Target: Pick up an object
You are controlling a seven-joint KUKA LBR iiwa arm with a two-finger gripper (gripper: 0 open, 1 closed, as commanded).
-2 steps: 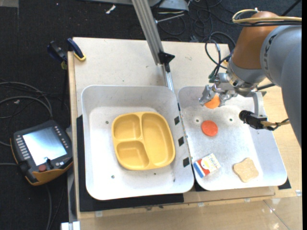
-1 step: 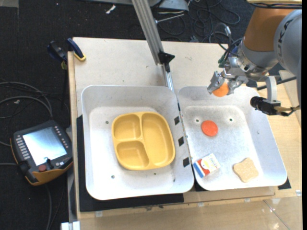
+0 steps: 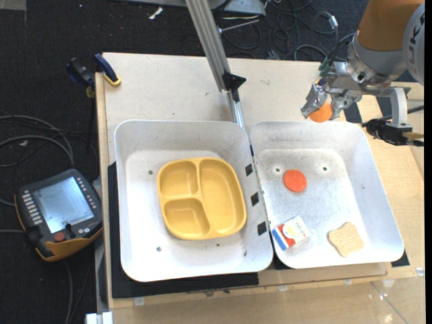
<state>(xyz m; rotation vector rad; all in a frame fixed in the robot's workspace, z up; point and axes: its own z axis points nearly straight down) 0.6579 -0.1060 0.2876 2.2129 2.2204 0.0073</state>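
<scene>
objects for the picking lie in the right bin [image 3: 378, 201], and one orange object [image 3: 322, 112] shows at the gripper [image 3: 325, 106] itself, which hangs above the bin's far rim. that orange piece sits low between the fingers, pinched there as far as the slant view lets me judge, though the fingertips are small and partly hidden by the wrist hardware, so the firmness of the hold is a guess. below the gripper and toward the camera, well apart from it, lies a flat red-orange disc [image 3: 294, 180] on the bin floor; further that way, near the bin's front edge, sit a small red, white and blue carton [image 3: 291, 233] and, just beside it and almost straight toward the camera from the gripper, a tan bread-shaped piece [image 3: 345, 239]. the carton's long axis runs at a diagonal to the bin walls. off to the gripper's far side, in the left bin [image 3: 128, 174], rests a yellow divided tray [image 3: 201, 198], out of the way. if the orange piece is truly held, the pick is largely done and what matters is lifting clear of the rim; if it slips, the disc is the nearest thing to reach for.
</scene>
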